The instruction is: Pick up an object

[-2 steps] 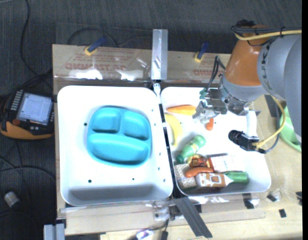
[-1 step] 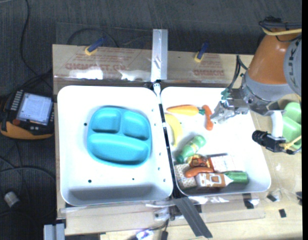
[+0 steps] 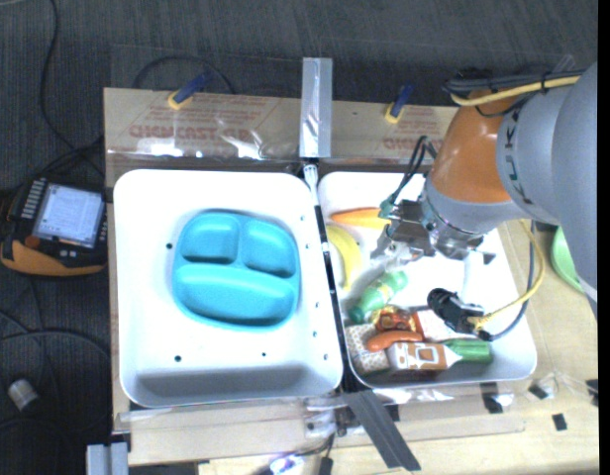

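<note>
One green bottle (image 3: 376,295) lies just below the gripper (image 3: 396,250)

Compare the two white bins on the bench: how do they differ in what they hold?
The left white bin holds one large thing, a blue divided plastic tray, lying flat near its middle. The right white bin holds many small things crowded together, among them a yellow banana and a green bottle. The gripper hangs over the right bin. Both are shallow, white and rectangular.

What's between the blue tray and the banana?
In the camera view, the two bins' white walls stand between the blue tray and the banana.
</note>
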Controlling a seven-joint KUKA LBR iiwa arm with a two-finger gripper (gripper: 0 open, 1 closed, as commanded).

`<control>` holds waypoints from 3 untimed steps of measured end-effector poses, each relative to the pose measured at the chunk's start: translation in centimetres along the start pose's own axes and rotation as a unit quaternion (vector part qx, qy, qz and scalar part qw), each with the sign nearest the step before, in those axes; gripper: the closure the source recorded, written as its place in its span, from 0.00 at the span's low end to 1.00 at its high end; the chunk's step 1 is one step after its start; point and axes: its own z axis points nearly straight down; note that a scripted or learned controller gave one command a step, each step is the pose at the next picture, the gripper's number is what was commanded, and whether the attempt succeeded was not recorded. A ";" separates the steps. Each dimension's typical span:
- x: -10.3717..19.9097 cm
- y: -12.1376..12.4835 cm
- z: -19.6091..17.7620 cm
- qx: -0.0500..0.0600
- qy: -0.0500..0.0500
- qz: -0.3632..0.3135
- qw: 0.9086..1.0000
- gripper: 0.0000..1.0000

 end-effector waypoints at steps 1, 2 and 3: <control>-6.3 0.3 1.6 -0.001 -0.002 -0.127 0.992 1.00; 0.0 2.0 -3.5 -0.001 -0.001 -0.014 1.000 1.00; -7.6 -0.4 -2.3 -0.002 -0.002 -0.221 0.975 1.00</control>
